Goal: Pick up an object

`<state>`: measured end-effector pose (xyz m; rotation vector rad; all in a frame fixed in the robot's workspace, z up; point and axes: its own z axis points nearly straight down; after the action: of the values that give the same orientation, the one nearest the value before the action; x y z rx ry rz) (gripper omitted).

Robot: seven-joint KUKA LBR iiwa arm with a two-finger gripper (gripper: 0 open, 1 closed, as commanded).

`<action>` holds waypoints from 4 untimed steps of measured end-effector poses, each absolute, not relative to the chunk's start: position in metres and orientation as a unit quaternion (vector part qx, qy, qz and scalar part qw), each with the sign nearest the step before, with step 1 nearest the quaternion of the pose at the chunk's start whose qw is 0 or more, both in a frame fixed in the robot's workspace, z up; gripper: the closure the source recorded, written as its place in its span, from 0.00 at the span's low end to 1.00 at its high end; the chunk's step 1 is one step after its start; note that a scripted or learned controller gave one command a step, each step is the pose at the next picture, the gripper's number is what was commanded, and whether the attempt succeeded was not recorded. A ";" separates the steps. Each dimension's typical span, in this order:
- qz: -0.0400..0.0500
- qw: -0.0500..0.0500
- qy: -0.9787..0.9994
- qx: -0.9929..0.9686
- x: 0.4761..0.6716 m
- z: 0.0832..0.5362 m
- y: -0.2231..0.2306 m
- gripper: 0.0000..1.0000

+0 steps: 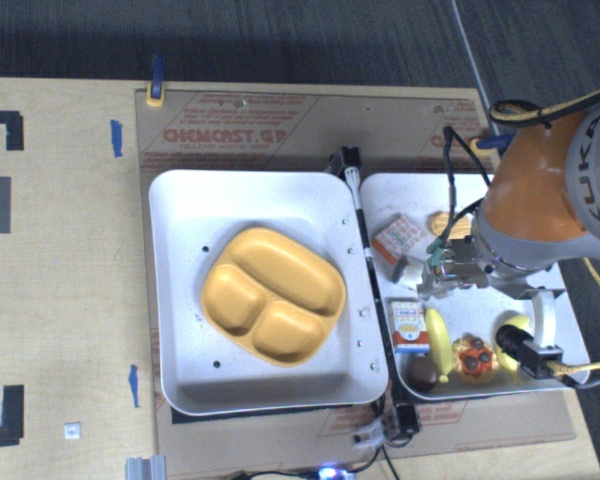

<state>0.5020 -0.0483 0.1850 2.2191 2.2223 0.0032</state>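
My gripper (432, 274) hangs over the right bin (380, 200), near its middle. Just left of it lies a red and white packet (398, 235). Below it, toward the front, stand a small carton (408, 326) and a yellow banana (438, 338). A dark brown lump (423, 372) and an orange-red toy (472, 356) lie along the front wall. A yellow item (511, 325) peeks out by the wrist. Nothing shows between the gripper and these things. The arm's orange band (535, 193) hides the bin's right part.
The left bin (180, 268) holds a large yellow divided plate (272, 293), lying tilted. A pale yellow thing (448, 224) is partly hidden behind the arm. A cardboard sheet (280, 128) lies under both bins on the wooden bench.
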 end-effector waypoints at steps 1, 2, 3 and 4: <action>0.001 0.001 0.707 0.707 0.502 0.185 -0.049 0.00; 0.000 0.000 0.707 0.707 0.493 0.104 -0.103 0.00; 0.006 0.008 0.707 0.708 0.486 0.090 -0.094 0.00; 0.008 0.010 0.707 0.707 0.488 0.102 -0.093 1.00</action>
<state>0.4876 -0.0932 0.1016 2.2076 2.2075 0.0249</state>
